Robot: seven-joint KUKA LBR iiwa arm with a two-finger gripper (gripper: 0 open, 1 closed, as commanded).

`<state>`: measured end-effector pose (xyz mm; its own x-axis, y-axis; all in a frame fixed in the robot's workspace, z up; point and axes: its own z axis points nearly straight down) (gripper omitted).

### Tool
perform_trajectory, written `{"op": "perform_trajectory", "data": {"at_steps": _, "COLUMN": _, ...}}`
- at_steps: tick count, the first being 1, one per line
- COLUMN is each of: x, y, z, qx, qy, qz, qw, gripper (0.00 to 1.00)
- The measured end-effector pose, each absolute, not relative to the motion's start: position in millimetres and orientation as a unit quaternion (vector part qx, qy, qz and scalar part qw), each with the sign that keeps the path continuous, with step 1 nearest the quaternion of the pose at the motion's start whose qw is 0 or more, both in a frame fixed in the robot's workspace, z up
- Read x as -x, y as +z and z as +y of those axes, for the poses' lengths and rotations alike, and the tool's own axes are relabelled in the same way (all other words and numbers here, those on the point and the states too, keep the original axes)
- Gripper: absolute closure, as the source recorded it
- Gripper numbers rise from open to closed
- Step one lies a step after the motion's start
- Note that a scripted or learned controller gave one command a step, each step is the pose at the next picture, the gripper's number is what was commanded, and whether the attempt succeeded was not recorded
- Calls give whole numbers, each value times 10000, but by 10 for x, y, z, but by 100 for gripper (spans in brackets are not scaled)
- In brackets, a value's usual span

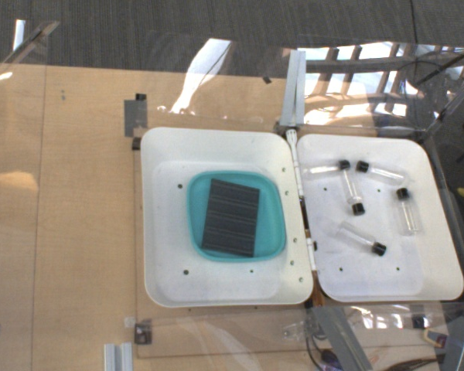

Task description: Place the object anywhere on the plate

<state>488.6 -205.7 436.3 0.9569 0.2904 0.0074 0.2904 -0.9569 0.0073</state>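
Teal plate [236, 216], one, square with rounded corners, sat at the centre of the left bin [220, 215]. One dark grey ribbed slab [231, 218], rectangular and slightly tilted, lay flat on the plate, inside its rim and covering most of its middle. Two white bins stood side by side on the wooden bench [62, 207], their inner edges touching. Right bin [375, 216] carried five clear vials with black caps: two near its upper middle [349, 185] [379, 172], one by its right edge [407, 209], one near its centre [362, 240], one along its upper left [325, 168]. Claw's opening and any relation between it and the slab: could not tell.
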Motion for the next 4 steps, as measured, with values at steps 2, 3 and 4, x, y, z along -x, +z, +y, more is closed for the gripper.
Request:
{"op": "perform_trajectory", "data": {"at_steps": 2, "x": -4886, "y": 4363, "z": -2057, "qx": -9892, "qy": 41, "qz": 1468, "qw": 30, "gripper": 0}}
{"op": "perform_trajectory", "data": {"at_steps": 3, "x": -4886, "y": 4363, "z": -2057, "qx": -9892, "qy": 41, "qz": 1468, "qw": 30, "gripper": 0}}
{"op": "perform_trajectory", "data": {"at_steps": 4, "x": -4886, "y": 4363, "z": -2057, "qx": -9892, "qy": 41, "qz": 1468, "qw": 30, "gripper": 0}}
